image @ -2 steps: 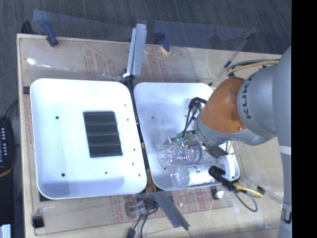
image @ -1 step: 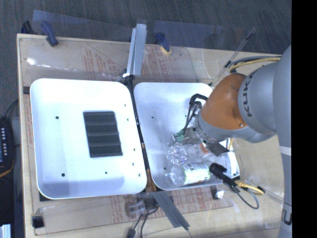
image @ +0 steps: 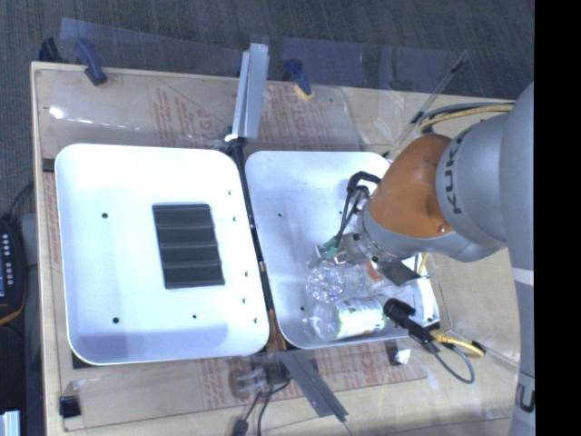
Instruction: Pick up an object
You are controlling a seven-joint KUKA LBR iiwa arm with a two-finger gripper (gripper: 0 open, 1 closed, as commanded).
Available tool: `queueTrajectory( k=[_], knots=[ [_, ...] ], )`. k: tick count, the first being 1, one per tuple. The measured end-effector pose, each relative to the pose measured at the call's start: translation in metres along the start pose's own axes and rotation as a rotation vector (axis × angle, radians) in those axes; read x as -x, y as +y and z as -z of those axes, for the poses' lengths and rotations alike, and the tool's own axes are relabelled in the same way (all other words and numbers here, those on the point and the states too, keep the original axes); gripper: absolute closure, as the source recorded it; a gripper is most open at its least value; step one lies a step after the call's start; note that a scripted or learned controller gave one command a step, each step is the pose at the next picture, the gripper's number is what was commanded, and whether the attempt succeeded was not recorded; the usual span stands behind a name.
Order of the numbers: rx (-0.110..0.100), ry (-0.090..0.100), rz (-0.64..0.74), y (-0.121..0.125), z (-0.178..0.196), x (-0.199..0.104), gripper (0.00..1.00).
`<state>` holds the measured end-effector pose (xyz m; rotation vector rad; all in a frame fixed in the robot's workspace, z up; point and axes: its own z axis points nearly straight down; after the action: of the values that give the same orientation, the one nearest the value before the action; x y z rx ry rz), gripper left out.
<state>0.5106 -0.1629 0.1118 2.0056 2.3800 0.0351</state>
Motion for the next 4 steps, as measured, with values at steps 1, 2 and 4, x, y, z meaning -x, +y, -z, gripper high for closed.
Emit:
queueTrajectory(
  k=[1, 2, 4],
  knots=[
    [-0.033, 0.006, 0.008, -0.031, 0.037, 0.002, 0.00],
    [-0.035, 0.007, -0.190, -0.014, 0.066, 0.042, 0.00],
    [-0.037, 0.012, 0.088, 0.091, -0.021, 0.059, 0.00]
  ],
)
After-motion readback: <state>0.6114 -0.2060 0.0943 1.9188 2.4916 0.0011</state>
